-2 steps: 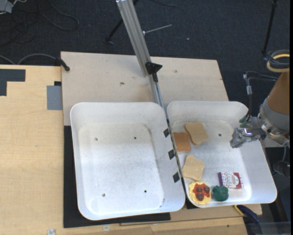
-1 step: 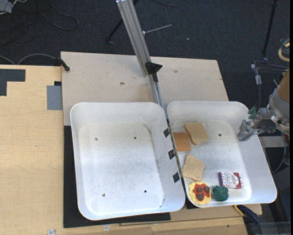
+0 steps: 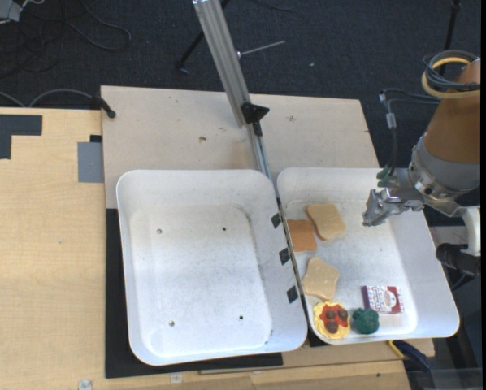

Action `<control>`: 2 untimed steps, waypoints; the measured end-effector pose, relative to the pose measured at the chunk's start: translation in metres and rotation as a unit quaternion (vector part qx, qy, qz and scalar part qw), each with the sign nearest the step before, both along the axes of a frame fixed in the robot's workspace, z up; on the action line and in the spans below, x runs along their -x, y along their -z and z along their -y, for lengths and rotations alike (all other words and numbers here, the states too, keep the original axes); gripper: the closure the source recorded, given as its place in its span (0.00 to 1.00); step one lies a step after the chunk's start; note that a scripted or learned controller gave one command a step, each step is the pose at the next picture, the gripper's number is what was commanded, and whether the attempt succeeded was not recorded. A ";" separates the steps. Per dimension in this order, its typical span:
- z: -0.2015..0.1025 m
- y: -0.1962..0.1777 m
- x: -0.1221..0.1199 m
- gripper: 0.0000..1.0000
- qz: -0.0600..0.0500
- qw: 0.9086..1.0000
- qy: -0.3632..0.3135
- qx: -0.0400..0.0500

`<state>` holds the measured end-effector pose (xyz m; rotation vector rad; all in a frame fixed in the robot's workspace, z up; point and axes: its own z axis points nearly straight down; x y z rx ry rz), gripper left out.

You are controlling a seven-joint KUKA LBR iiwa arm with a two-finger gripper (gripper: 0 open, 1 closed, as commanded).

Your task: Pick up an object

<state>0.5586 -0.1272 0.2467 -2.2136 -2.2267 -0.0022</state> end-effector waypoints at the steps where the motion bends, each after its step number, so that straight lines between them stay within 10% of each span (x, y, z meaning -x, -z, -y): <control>1: -0.049 -0.002 -0.001 1.00 -0.002 1.000 0.001 0.000; 2: -0.099 0.013 -0.014 1.00 -0.003 1.000 0.001 0.000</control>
